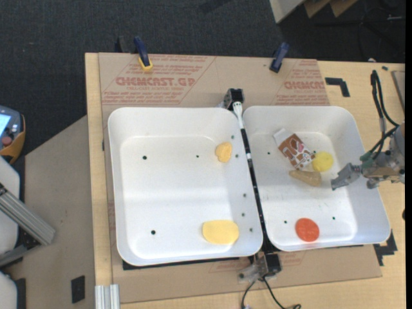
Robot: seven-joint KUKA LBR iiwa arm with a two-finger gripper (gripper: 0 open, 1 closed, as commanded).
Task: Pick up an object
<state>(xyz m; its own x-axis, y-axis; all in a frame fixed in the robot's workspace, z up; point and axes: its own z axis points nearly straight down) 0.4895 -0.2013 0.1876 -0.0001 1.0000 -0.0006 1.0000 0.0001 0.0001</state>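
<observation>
The right bin point(360, 134) holds a brown and white packet point(293, 148), a yellow ball point(322, 161), a tan piece point(304, 177) just below them, and a red disc point(307, 230) near the front wall. In the left bin point(129, 134) lie a small orange-yellow lump point(223, 152) by the right wall and a larger yellow oval point(220, 232) at the front. My gripper point(342, 178) reaches in low over the right bin's right side, just right of the tan piece and the yellow ball. Nothing shows in its grasp.
Both bins rest on a cardboard sheet point(161, 76) held by a yellow-tipped clamp point(142, 55) and a blue one point(279, 56) at the back. Black cables point(378, 102) hang at the right edge. A black bracket point(233, 99) sits between the bins at the back.
</observation>
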